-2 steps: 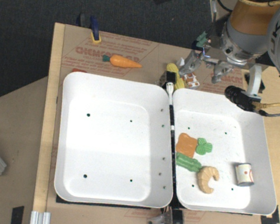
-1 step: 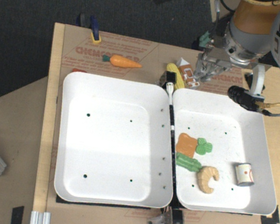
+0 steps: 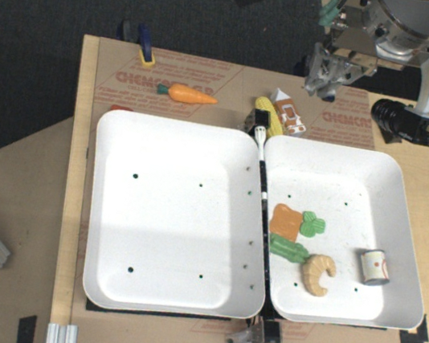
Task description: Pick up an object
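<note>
Hovering high over the far edge of the bench, the gripper sits above the cardboard sheet, outside both bins and well apart from everything in them. Can't tell from here whether it's open or closed; nothing seen in it.

Right bin contents, all bunched toward its near-left part:
- orange block close to the left wall
- small green piece touching the orange block's right side
- green pod just nearer than the orange block, lying slantwise
- tan croissant-shaped toy just beside the pod's right end, near the near edge
- small silver can lying on its side, by the right wall, apart from the rest

Left bin shows plain white floor with a few dark dots.

Outside the bins on the cardboard: toy carrot beyond the left bin's far edge, a blue-and-yellow clip near the sheet's far-left corner, a yellow corn toy and a small orange-white packet at the far end of the seam between the bins.
</note>
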### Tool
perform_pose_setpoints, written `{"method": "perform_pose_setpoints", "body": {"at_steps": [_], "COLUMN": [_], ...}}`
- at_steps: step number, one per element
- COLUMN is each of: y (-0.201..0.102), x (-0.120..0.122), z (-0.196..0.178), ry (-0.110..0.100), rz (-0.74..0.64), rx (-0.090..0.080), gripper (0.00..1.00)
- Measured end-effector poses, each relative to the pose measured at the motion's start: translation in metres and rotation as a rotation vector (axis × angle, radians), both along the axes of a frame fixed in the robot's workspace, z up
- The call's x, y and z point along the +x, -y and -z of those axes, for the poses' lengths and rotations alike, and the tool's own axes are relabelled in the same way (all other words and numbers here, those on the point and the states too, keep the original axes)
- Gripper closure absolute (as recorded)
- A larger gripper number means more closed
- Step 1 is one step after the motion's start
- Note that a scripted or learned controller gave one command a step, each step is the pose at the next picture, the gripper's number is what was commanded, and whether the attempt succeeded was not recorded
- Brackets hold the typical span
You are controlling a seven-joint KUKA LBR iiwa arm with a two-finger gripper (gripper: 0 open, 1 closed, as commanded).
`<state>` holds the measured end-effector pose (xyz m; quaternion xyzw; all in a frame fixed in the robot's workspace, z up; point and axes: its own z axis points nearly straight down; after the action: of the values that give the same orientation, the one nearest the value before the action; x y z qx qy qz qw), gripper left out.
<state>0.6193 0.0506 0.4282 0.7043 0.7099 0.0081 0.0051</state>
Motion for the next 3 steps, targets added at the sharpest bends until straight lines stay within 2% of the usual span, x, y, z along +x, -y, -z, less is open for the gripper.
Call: {"method": "perform_pose_setpoints", "body": {"at_steps": [1, 2, 3], "y": [-0.029, 0.014, 0.133], "x": [-0.085, -0.142, -0.140], "z": [-0.090, -0.108, -0.107], "ry": [-0.008, -0.017, -0.015], "rz": [0.001, 0.011, 0.021], "rx": [0.000, -0.004, -0.008], "gripper": [1.00, 1.00, 1.00]}}
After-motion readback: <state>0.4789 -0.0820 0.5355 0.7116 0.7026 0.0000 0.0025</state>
